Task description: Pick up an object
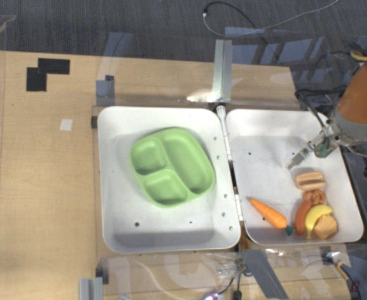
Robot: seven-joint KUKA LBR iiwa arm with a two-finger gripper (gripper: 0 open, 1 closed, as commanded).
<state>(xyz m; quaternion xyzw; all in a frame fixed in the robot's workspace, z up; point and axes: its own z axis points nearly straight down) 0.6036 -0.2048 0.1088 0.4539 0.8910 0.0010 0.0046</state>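
In the right bin (264, 136) lie several toy foods. An orange carrot (269, 213) lies near the front. A hot dog bun (310, 180) sits at the right side, with a brown pretzel (314, 197) just below it. A yellow banana (317, 214), a red piece (301, 219) and a tan bread piece (326, 227) huddle in the front right corner. My gripper (297, 159) hangs over the right bin's bare middle right, a little above and to the left of the bun, with nothing seen in it.
The left bin (117, 224) holds a green divided plate (170, 166) at its centre. A metal post (222, 74) rises behind the seam between the bins. The arm's orange band (361, 95) is at the far right.
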